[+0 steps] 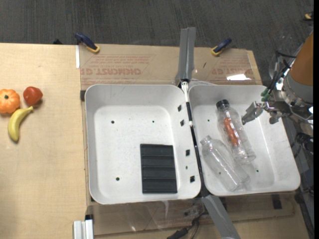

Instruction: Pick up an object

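Grey and orange, the arm (304, 68) is entering from the right with most of its body cut off by the picture's edge, and its gripper (259, 111) is hanging over the upper right part of the right white bin (279, 183). One grey finger (250, 113) is pointing down-left; whether the fingers are spread or pressed together I cannot tell, and nothing is showing between them. Two objects are lying in that bin: a clear plastic bottle with a black cap and orange label (232, 128), slanting down the middle, and a second clear plastic bottle (222, 163), hard to make out against the white, touching the first at its lower end. A black ribbed rectangular block (158, 168) is sitting in the left white bin (99, 148). On the tan worktop (40, 173) far left, an orange (8, 101), a red apple (32, 95) and a yellow banana (17, 123) are clustering together.
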`<state>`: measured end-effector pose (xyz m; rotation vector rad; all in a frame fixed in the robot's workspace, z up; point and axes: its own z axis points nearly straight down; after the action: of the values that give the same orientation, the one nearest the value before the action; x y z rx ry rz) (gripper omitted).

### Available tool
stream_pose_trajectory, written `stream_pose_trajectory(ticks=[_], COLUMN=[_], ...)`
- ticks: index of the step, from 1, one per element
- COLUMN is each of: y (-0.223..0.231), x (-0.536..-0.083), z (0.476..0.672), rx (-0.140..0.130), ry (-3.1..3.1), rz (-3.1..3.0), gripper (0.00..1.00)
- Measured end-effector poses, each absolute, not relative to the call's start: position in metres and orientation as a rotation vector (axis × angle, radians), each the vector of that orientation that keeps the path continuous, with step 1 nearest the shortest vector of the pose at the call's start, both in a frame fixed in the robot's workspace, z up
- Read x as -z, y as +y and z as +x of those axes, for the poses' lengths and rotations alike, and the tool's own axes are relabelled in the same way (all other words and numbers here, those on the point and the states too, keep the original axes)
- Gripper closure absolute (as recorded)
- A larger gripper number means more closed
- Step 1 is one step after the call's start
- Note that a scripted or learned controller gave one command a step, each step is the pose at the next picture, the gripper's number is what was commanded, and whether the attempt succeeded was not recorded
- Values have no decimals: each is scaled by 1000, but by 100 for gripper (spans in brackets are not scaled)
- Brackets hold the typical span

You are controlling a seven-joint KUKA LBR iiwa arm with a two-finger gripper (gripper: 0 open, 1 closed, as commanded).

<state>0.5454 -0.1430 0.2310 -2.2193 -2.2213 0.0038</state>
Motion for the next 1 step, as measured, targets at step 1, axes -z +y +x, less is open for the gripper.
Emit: stream_pose_trajectory(ticks=[1], y=[-135], x=[-92], z=[585], rx=[-1], ry=[-2264], rz=[-2178], gripper=[0])
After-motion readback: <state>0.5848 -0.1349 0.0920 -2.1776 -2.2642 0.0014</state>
